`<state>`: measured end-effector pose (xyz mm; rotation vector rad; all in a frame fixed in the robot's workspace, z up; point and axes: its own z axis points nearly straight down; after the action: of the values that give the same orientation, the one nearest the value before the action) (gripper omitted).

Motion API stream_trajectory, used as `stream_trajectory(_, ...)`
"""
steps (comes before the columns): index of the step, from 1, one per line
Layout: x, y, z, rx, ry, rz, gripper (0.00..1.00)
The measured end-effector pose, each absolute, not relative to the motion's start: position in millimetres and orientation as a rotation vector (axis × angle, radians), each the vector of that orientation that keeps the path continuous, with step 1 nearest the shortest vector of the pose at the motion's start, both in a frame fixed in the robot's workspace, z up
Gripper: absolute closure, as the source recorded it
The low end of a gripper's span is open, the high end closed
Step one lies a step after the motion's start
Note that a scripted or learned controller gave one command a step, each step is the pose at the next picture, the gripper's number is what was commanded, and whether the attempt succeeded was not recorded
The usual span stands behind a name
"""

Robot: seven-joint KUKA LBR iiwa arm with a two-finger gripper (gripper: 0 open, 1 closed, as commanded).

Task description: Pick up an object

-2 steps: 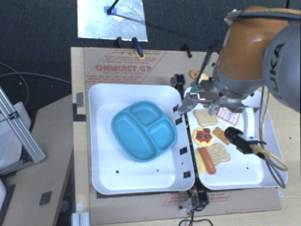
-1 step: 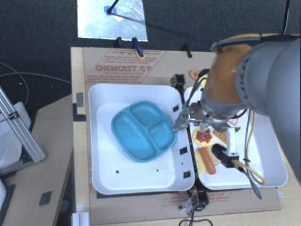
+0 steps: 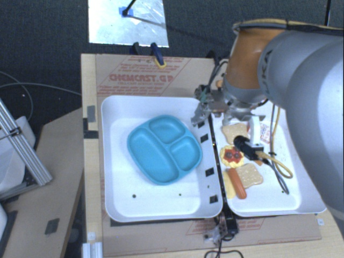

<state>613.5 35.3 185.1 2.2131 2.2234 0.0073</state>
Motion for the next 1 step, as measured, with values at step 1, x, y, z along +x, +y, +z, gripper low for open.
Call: stream_trajectory(1,606.8,-16.4,184.6,2.223,2.216,-0.001,0.00)
